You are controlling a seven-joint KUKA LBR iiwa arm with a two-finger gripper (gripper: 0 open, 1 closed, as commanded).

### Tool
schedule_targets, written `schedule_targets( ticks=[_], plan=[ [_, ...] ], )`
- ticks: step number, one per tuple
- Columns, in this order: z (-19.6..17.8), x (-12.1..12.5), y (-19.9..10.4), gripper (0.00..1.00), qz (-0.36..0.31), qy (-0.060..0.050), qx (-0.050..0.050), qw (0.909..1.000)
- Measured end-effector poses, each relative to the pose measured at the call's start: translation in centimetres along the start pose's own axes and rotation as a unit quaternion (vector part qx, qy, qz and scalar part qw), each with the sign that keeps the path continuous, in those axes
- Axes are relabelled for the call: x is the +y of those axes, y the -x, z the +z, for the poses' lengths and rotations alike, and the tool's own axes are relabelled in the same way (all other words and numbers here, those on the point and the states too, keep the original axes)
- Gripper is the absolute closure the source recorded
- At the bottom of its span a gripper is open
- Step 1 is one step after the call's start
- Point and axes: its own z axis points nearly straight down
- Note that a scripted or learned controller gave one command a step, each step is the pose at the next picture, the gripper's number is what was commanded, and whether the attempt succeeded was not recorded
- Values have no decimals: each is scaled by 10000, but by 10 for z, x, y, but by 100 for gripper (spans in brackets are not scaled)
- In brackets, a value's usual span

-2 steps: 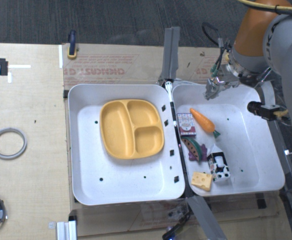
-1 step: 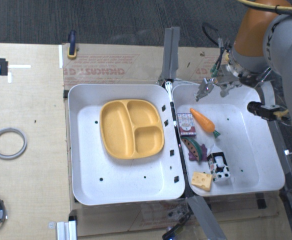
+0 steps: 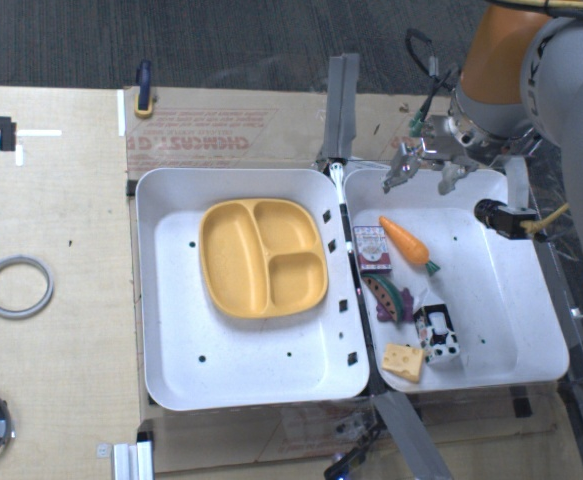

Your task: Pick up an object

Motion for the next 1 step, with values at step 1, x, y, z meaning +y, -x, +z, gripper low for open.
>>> schedule_targets(
  ticks=[1],
  plan=[
    [-8, 0, -1, 100, -23, -10, -18, 10000]
  ],
)
